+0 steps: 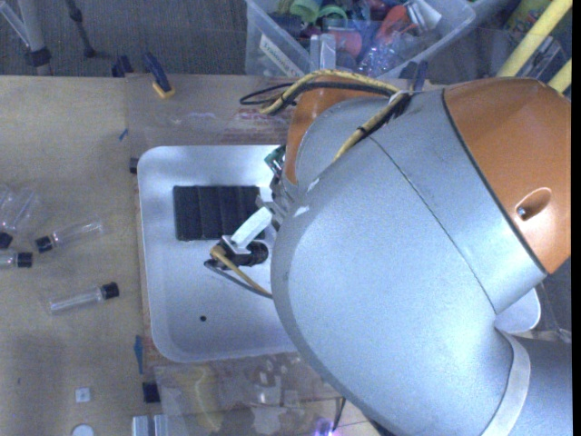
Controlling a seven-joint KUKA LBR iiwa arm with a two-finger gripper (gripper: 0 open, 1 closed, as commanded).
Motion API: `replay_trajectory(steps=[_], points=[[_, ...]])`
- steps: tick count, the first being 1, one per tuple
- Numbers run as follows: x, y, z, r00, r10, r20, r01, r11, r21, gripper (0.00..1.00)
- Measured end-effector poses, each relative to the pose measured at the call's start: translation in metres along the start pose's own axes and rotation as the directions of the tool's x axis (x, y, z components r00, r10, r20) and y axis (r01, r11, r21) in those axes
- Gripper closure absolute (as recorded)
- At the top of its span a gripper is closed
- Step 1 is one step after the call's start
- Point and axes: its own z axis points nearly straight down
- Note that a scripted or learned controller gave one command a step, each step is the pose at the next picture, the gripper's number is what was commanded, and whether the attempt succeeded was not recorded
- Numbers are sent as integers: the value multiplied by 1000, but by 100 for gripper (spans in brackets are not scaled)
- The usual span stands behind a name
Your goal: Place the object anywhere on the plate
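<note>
**Sam:** Fingers first. Are they spread apart or pressed together?

**Mia:** I cannot tell. The big grey arm [408, 271] leans over that spot.

**Sam:** Where is the thing to be moved?

**Mia:** The black block [213, 212] lies flat on the floor of the white bin [159, 262] on the left. It sits in the far part of the bin, a little way in from the left wall.

**Sam:** How does it lie next to the fingers?

**Mia:** I cannot tell that either. I can see that the right end of the block is just beside the edge of the arm. The rest of the block reaches away from the arm, to the left in the camera view. Its top is bare.

**Sam:** Which way does it point?

**Mia:** Its long side goes left to right across the view, nearly in line with the far wall of the bin. Its short side goes from near to far. It has ridges like stripes, and they run the short way.

**Sam:** What else is around?

**Mia:** A tiny dark speck [202, 317] lies in the same bin, closer to the front wall and well apart from the block. Some clear tubes [83, 296] with black caps lie on the wooden surface [64, 134] to the left of the bin. A clear box [363, 16] full of bright things stands past the far edge.
</note>
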Motion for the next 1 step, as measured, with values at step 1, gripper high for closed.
replay_trajectory(steps=[1], points=[[34, 8, -31, 956, 292, -2, -292, 956, -13, 100]])
